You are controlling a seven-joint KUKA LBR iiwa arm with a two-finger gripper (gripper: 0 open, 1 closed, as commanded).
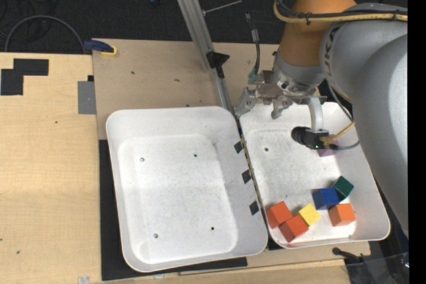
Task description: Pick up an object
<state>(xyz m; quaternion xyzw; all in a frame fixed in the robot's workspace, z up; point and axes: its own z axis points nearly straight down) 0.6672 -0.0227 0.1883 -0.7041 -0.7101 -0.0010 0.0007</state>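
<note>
Several small blocks lie in the near right corner of the right bin (266, 143): two red-orange blocks (279, 213) (293, 227), a yellow one (309, 214), a blue one (326, 198), a green one (344, 186) and an orange one (341, 214). A bit of purple (325, 151) shows by the bin's right wall, mostly hidden by the wrist. My gripper (262, 105) hangs over the far left corner of the right bin, well away from the blocks. Its fingers stand open with nothing between them.
The left bin (126, 126) sits beside the right one, with black clips (245, 175) along the shared rim. A slanted aluminium post (195, 16) rises just behind the bins, close to the gripper. The bulky grey arm (373, 76) overhangs the right bin's right side.
</note>
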